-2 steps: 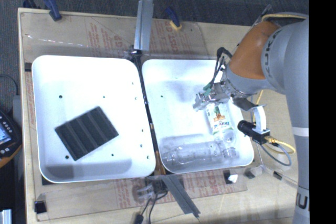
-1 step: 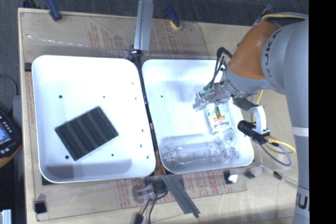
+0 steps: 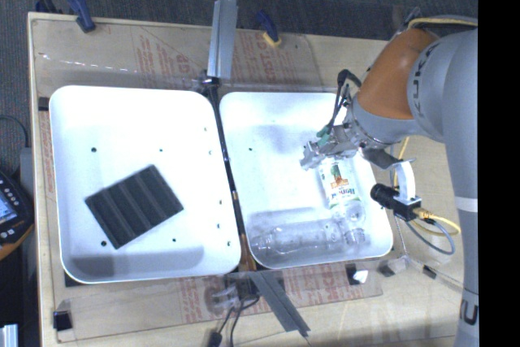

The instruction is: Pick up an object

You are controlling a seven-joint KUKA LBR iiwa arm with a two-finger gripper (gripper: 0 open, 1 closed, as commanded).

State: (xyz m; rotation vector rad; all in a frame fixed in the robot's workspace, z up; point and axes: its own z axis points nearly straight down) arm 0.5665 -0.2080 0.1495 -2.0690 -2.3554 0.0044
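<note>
The grey arm (image 3: 431, 85) is reaching in from the right over the right bin (image 3: 268, 118). The left bin (image 3: 73, 118) is holding a dark ribbed pad (image 3: 134, 205). A clear plastic bottle (image 3: 305, 236) is lying along the right bin's near wall. A small labelled bottle (image 3: 340, 184) is lying just beneath the gripper (image 3: 321, 149); whether the gripper is grasping anything cannot be told.

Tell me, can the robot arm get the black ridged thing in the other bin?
Probably yes. The black ridged pad lies alone and flat in the left bin, uncovered. The end effector hangs over the right bin, so it must cross the divider first.
</note>
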